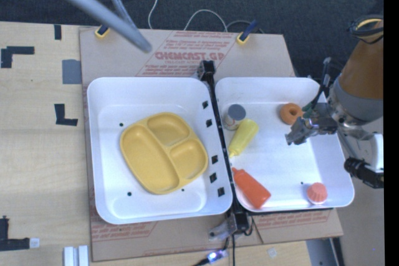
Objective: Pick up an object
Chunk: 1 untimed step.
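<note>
The gripper [298,134] hangs over the right bin [283,162] just beside the orange ring [290,113], likely lining up a grab; nothing shows in it.

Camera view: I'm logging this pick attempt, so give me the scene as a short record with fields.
left bin: yellow tray
right bin: can, yellow bottle, orange bottle, doughnut, pink cupcake
gripper: over the right bin's right side, below the doughnut, nothing seen between its fingers
arm: reaching in from the right
</note>
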Each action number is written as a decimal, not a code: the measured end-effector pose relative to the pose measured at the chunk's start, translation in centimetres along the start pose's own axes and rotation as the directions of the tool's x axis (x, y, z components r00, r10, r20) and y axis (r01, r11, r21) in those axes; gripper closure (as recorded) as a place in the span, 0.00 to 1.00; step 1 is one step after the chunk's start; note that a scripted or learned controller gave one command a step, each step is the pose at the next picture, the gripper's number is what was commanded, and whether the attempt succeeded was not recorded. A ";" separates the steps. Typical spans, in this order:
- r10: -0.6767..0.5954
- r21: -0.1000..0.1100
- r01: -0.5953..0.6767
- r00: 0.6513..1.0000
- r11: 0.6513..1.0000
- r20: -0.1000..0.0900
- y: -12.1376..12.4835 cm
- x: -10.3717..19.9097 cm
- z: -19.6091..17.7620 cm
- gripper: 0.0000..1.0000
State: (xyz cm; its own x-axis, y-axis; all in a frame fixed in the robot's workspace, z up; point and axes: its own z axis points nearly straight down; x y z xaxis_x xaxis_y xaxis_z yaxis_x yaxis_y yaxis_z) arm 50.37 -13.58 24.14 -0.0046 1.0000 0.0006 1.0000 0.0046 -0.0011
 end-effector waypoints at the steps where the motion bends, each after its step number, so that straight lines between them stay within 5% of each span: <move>1: -0.001 0.002 0.001 1.000 1.000 -0.001 0.0 5.0 1.3 1.00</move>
State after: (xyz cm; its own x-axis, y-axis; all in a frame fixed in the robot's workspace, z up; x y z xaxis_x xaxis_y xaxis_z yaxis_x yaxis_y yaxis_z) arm 50.40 -8.53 22.81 -0.0060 1.0000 0.0016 1.0000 0.0060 -0.0027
